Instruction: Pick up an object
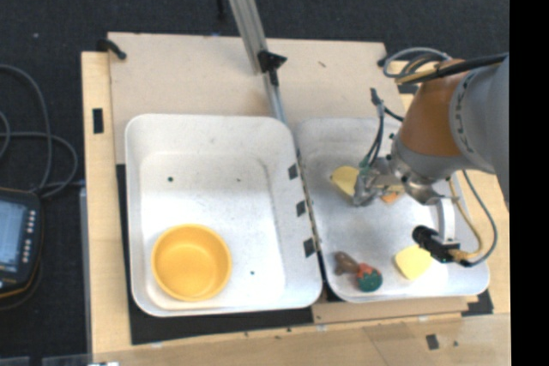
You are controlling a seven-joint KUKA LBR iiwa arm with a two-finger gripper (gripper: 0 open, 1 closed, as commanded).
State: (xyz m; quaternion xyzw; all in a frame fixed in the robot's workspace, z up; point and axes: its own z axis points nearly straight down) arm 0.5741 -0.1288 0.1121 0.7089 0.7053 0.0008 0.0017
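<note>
Seen from above: right bin, white and shallow, taken here as the landmark for all else

Inside the right bin, toward its far left part: a pale yellow piece, lying flat on the floor. Just beside that piece, toward the middle of the right bin: the gripper, lowered close to the floor, touching or nearly touching the pale yellow piece's edge. Cannot tell whether open or clamped; nothing clearly seen in its grasp. Tucked against the gripper on the side toward the right bin's right wall: a small orange bit, partly hidden.

Along the right bin's near edge, from its left corner: a brown lump, then a small green and red thing touching it, then, well apart toward the right corner, a yellow block.

Above the right half of the right bin: the grey arm with its orange band, black cables looping down beside it.

Pressed against the right bin's left wall: the left bin, with a yellow bowl upright in its near left corner.

Beyond the right bin's far left corner: a slanted metal pole
</note>
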